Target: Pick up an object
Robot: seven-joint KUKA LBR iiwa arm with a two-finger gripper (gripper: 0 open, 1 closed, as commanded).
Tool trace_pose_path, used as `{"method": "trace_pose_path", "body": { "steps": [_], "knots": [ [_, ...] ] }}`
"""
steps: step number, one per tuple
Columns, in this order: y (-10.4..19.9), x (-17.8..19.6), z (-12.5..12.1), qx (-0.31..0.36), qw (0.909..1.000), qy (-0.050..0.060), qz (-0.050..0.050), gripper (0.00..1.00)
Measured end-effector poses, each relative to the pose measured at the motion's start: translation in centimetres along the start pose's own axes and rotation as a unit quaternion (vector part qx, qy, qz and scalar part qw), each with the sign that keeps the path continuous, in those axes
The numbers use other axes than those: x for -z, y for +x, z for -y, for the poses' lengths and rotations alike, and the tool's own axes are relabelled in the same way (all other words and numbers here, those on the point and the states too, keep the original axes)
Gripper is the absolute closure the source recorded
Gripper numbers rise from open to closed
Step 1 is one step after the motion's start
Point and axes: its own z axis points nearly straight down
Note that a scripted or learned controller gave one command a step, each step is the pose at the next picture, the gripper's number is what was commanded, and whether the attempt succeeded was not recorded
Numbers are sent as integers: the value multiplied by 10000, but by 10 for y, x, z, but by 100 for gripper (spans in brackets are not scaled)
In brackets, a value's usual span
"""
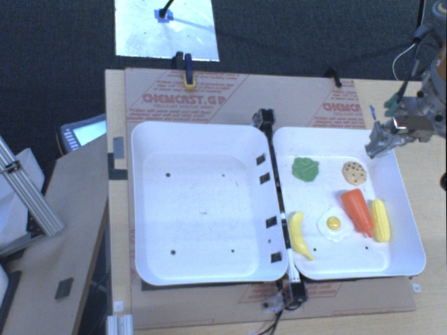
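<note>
Pincer (379, 144) above right bin's (408, 257) far corner

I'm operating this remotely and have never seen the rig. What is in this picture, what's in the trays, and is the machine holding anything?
One camera looks down at a slant on a bench with two shallow white bins, the left bin and the right bin. The robot arm reaches in from the right; its gripper sits over the right bin's far right corner, with nothing seen held. The right bin holds toy food: a green leafy piece, a cookie, a carrot, a corn cob, a fried egg and a banana.
</note>
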Motion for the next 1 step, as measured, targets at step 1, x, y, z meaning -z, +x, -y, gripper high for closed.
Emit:
{"method": "trace_pose_path", "body": {
  "steps": [1],
  "knots": [
    [0, 11, -1, 29, 10000, -16, 0, 100]
  ]
}}
